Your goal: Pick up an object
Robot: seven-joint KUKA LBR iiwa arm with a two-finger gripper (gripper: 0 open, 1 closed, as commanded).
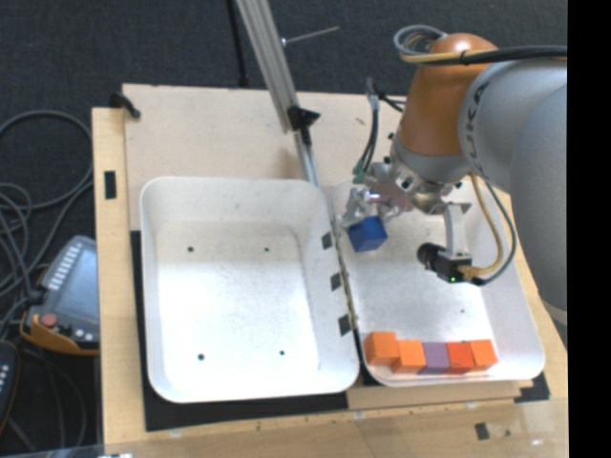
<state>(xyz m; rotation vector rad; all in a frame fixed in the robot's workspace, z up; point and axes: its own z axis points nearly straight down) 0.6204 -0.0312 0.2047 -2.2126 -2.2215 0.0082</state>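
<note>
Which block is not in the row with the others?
The blue block. It is up by the gripper, apart from the orange and purple blocks lined along the right bin's near wall.

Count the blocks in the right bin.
5 or 6: blue block at the hand, plus a front-edge row, orange with one purple; boundaries unclear, arm may hide more.
</note>
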